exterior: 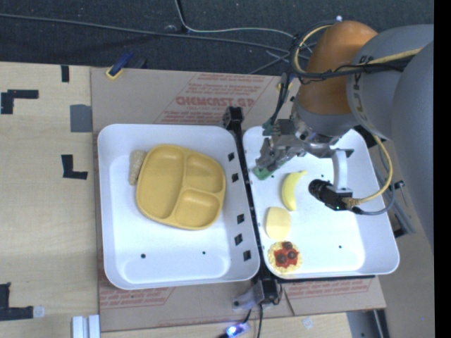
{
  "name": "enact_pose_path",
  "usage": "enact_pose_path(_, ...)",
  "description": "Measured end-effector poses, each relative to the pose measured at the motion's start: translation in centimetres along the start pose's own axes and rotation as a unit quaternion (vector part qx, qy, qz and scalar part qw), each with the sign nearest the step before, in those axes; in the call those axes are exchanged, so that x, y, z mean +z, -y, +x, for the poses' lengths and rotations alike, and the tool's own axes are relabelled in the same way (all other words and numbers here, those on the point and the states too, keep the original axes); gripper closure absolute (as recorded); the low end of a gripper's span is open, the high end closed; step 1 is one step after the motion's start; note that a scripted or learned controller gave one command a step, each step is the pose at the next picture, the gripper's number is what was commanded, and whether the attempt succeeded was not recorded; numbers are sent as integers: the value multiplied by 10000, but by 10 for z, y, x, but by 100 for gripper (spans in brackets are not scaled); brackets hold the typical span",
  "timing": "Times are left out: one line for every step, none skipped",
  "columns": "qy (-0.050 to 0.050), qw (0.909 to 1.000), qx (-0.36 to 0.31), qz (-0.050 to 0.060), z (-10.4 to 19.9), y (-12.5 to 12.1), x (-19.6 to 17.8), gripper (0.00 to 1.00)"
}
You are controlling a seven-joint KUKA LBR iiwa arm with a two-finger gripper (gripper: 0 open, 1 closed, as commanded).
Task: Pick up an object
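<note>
My gripper (270, 159) reaches down into the right bin (366, 248), close to its left wall. A small green thing (261, 172) shows right at the gripper's lower tip; whether it is gripped I cannot tell. A yellow banana-like piece (291, 189) lies just right of and below the gripper. Below that sits a pale yellow block (277, 222), and a small tart with red berries (285, 256) rests near the bin's front edge.
The left bin (120, 245) holds a yellow divided plate (180, 186) with a beige cracker-like piece (134, 167) at its left edge. A black divider (242, 189) separates the bins. A black fitting with a yellow cable (331, 194) hangs over the right bin's middle.
</note>
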State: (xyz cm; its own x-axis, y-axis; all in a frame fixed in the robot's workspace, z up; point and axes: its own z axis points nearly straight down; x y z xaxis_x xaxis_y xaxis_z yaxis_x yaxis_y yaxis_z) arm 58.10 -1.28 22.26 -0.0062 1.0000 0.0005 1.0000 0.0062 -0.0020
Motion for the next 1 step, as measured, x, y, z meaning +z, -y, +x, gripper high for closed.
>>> enact_pose_path(-1, 10000, -2, -3, 62, -12, 0, 100)
